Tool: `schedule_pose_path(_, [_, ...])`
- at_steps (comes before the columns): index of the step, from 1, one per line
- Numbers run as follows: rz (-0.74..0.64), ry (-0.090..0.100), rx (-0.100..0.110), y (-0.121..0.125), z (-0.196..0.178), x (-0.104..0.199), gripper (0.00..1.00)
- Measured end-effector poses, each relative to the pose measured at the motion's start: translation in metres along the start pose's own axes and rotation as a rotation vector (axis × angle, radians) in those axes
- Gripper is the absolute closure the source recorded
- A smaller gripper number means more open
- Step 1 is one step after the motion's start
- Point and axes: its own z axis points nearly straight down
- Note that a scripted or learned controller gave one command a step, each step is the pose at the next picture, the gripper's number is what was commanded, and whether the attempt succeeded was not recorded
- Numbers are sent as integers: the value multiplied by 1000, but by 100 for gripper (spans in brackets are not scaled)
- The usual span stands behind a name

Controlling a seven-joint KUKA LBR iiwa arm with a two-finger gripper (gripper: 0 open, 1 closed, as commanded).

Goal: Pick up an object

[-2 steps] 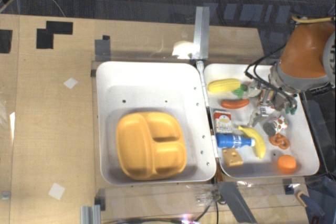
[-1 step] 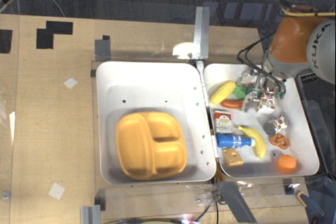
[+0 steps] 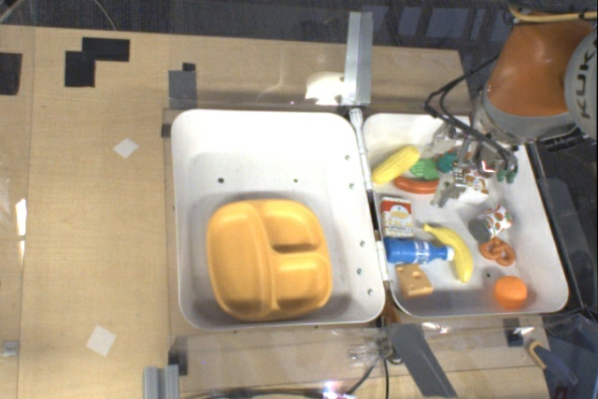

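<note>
My gripper hangs low over the upper middle of the right bin, under the orange wrist band. Just left of it lie a yellow corn cob, a green toy and a red piece. Lower in the same bin are a red-and-white box, a blue bottle, a banana, a tan block, a pretzel, a small grey-and-red item and an orange. I see nothing clearly held.
The left bin holds a yellow compartment tray in its lower half. A metal post stands at the back between the bins. Cables trail from the arm at the right.
</note>
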Motion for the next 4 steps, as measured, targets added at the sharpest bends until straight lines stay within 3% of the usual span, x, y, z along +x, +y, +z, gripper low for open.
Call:
schedule_pose_path(1, [-81,4,-1,13,-2,-18,0])
schedule_pose_path(2, [137,16,0,33,45,-39,0])
schedule_pose_path(3, [133,-10,-1,35,27,-46,100])
schedule_pose_path(4, [323,0,-3,107,-50,-33,100])
